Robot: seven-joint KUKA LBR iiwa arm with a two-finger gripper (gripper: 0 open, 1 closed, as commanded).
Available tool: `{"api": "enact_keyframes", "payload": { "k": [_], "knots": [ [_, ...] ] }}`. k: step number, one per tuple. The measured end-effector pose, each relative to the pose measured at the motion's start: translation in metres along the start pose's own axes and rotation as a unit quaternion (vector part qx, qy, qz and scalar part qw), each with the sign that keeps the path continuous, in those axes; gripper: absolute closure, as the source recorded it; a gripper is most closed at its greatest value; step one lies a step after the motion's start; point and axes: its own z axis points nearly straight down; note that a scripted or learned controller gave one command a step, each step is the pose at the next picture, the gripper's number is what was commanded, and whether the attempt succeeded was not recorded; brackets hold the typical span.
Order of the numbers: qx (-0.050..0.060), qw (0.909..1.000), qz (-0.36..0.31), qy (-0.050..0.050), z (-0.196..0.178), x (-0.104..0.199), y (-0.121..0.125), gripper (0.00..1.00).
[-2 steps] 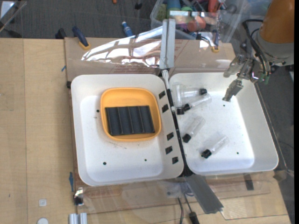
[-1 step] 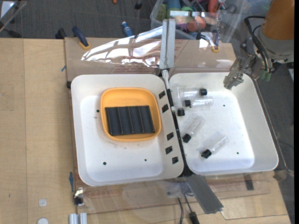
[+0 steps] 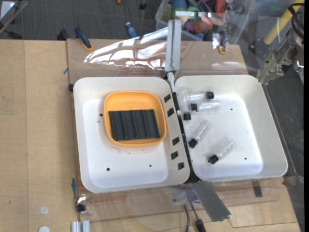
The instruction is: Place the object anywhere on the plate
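Lying in right bin [image 3: 270,129]: clear vials [image 3: 199,132]; orange plate [image 3: 134,100] in left bin [image 3: 91,129].

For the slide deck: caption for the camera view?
Four clear black-capped vials in right white bin; orange plate holding black ridged insert, left bin.

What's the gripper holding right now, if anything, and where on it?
Nothing that can be seen as held. The four clear vials with black caps all lie loose in the right bin, and the orange plate in the left bin carries just its black ridged insert.
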Motion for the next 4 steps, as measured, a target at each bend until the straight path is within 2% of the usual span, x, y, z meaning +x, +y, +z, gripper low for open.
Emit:
{"api": "enact_keyframes", "payload": {
  "k": [1, 2, 3, 4],
  "knots": [
    [-0.001, 0.9949, -0.101, -0.001, -0.072, -0.009, -0.023, 1.00],
    [-0.001, 0.9756, -0.220, -0.001, -0.132, 0.000, -0.024, 1.00],
    [-0.002, 0.9098, -0.415, -0.001, -0.131, -0.014, -0.021, 1.00],
    [-0.002, 0.9110, -0.412, -0.007, -0.143, -0.016, -0.022, 1.00]
  ]
}}
